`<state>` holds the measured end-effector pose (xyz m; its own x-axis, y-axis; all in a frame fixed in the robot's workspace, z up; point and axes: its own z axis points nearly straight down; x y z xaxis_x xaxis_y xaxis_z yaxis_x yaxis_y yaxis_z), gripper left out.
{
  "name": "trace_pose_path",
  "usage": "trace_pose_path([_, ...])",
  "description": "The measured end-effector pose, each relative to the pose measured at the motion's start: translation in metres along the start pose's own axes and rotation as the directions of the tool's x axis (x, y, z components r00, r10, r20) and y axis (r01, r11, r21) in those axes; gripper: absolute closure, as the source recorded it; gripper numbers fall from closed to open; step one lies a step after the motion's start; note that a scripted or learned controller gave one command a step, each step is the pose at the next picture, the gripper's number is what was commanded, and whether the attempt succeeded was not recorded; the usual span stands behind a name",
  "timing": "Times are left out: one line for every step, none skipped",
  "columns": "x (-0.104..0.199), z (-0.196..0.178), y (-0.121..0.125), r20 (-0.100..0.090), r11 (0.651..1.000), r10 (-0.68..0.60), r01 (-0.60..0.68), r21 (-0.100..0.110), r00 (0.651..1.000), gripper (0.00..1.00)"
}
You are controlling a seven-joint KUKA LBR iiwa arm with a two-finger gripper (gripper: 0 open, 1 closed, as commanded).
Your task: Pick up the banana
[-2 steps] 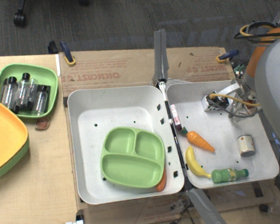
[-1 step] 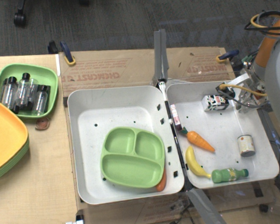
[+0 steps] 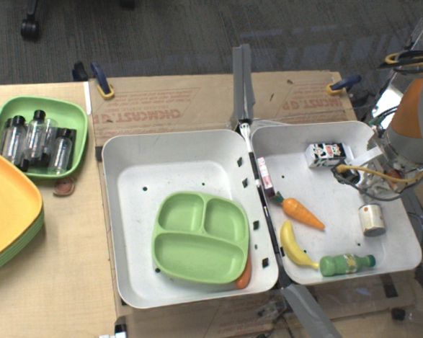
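curved yellow banana [image 3: 294, 245] lies front-left in right white bin [image 3: 413, 257], betw orange carrot [image 3: 303, 214] & green plastic bottle [image 3: 347, 263]; crowded, so prob grab mid-curve. grey gripper [image 3: 377, 184] near right wall, well apart; open/closed can't tell.

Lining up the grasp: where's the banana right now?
The banana lies in the right bin along its left wall, just below the carrot, its lower end by the green bottle.

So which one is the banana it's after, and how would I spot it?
Look in the right-hand white bin, along its near-left side. The banana lies there, below the orange carrot, its lower end by the green bottle. Its yellow crescent shape sets it apart from both.
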<state>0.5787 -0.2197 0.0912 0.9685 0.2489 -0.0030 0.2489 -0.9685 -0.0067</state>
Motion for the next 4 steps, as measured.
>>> trace_pose_path([0.04,0.002,0.01,0.005,0.999,0.044,-0.044,0.002,0.999,1.0])
trace_pose_path([-0.011,0.0,-0.003,0.001,1.0,0.029,-0.029,0.001,1.0,1.0])
trace_pose_path([0.032,-0.003,0.009,0.002,0.999,0.046,-0.046,-0.001,0.999,1.0])
trace_pose_path([-0.048,0.002,-0.012,0.003,1.0,0.03,-0.03,0.002,1.0,1.0])
